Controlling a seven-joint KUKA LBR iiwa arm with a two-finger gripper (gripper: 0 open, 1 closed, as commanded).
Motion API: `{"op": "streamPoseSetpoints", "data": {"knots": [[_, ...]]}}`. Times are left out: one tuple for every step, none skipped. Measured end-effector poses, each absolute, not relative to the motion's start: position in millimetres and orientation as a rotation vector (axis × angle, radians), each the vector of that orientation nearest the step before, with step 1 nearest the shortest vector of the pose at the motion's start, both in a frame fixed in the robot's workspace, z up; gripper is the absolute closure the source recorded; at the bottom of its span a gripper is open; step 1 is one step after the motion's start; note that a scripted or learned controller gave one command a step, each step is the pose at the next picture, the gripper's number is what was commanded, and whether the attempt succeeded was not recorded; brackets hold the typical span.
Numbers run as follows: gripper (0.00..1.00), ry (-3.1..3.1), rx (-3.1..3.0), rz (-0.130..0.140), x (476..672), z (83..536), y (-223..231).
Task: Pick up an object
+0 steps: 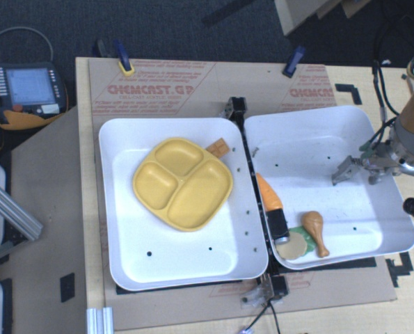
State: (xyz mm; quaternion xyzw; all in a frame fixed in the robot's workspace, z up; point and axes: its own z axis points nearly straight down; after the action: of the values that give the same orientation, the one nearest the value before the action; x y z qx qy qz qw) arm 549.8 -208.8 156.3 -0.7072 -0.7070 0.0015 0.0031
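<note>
My gripper (357, 172) hangs over the right side of the right bin (311, 134), its two grey fingers spread apart with nothing between them. Along that bin's left and front edge lie an orange carrot-like piece (268, 193), a black block (277, 224), a pale green round piece (293, 246) and a tan drumstick (316, 231). All of them sit well to the left of and nearer the front than the gripper. The left bin (123, 242) holds a yellow divided plate (183, 183), with a small brown block (218, 147) at the plate's back right corner.
Both bins rest on a cardboard-covered bench (193, 82) held by blue clamps (293, 60) at the back. A teach pendant (27, 92) lies off the bench at the left. A black latch (236, 108) sits between the bins at the back.
</note>
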Motion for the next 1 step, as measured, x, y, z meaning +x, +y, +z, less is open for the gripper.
{"op": "streamPoseSetpoints", "data": {"knots": [[0.00,-2.218,-2.219,0.002,541.7,110.5,-209.8]]}}
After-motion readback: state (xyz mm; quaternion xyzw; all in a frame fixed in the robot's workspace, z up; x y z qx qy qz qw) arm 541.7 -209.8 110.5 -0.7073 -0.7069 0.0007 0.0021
